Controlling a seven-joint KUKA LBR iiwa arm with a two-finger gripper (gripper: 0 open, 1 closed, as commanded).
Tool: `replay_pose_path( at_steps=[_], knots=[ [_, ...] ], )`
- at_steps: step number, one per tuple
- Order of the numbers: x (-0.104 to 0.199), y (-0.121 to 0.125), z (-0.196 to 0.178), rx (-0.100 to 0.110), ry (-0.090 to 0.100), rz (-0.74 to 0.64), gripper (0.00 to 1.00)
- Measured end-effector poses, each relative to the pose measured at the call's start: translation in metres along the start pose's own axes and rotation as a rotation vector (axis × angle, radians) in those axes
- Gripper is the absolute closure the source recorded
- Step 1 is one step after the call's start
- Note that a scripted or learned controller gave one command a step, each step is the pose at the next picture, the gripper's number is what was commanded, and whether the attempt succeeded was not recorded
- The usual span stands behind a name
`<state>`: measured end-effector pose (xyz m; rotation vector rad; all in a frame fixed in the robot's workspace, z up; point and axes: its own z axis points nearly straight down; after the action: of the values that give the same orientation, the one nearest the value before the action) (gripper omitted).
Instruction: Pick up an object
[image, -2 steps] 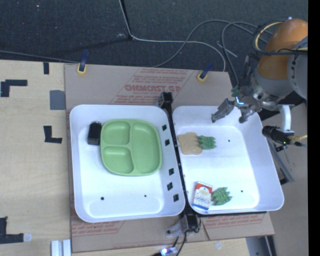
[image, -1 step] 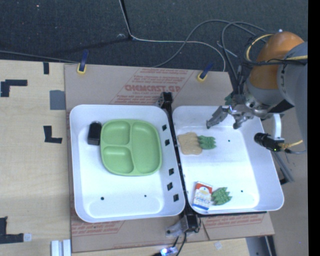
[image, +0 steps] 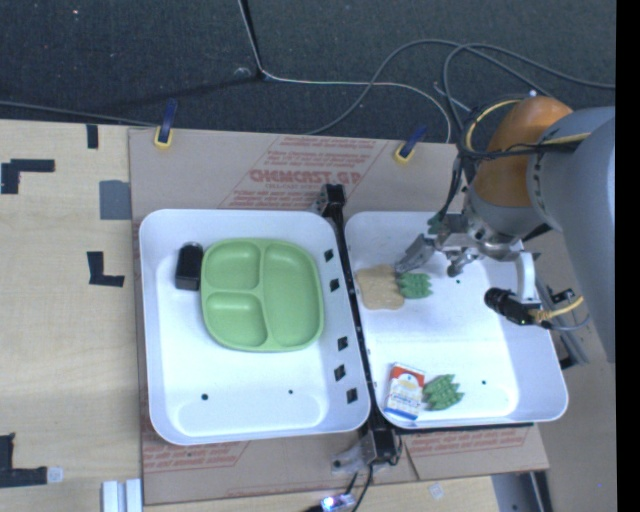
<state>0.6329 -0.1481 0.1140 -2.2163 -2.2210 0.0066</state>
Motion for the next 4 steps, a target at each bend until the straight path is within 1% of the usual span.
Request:
replay_pose_path(
  at_steps=[1, 2, 3, 4],
  knots=[
    [0.0, 0.001, -0.013, -0.004, -0.001, -0.001, 1.0],
    [0.003, 0.009, -0.059, -0.009, 0.0, 0.0, 1.0],
    [-0.004, 0.004, -0.109, -0.009, -0.001, 0.001, 1.0],
    [-0.003, 0.004, -0.163, -0.011, -0.001, 0.0, 1.0]
  ],
)
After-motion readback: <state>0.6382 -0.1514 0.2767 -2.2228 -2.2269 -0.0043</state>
